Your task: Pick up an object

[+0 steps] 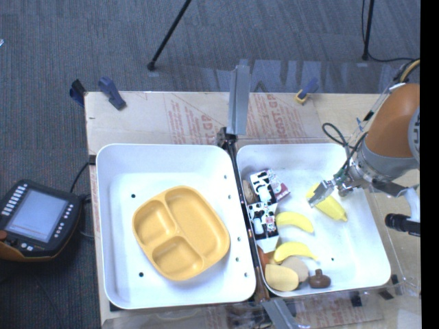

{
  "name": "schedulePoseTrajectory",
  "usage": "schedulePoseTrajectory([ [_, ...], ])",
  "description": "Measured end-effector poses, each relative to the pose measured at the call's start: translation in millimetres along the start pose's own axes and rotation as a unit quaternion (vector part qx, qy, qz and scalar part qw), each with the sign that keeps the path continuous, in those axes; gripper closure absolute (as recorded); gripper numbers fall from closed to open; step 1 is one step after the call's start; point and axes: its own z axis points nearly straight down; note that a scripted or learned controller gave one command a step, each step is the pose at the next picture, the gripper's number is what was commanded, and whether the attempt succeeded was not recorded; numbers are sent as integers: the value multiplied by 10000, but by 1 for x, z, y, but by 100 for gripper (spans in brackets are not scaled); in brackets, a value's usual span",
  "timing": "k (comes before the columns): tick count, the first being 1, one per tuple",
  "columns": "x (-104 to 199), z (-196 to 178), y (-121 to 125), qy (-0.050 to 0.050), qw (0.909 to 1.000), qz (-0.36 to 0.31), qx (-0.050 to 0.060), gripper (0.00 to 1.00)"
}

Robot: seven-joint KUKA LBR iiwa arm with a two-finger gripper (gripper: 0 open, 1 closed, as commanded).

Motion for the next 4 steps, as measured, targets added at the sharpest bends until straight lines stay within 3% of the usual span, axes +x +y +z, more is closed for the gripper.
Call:
schedulePoseTrajectory([
  [1, -2, -11, 3, -11, 10000, 2, -20, 100],
  [2, -1, -10, 2, -2, 10000, 7, -9, 0],
  [3, -2, -16, 3, 9, 10000, 6, 6, 100],
  [4, -2, -16, 2, 10, 10000, 9, 7, 0],
])
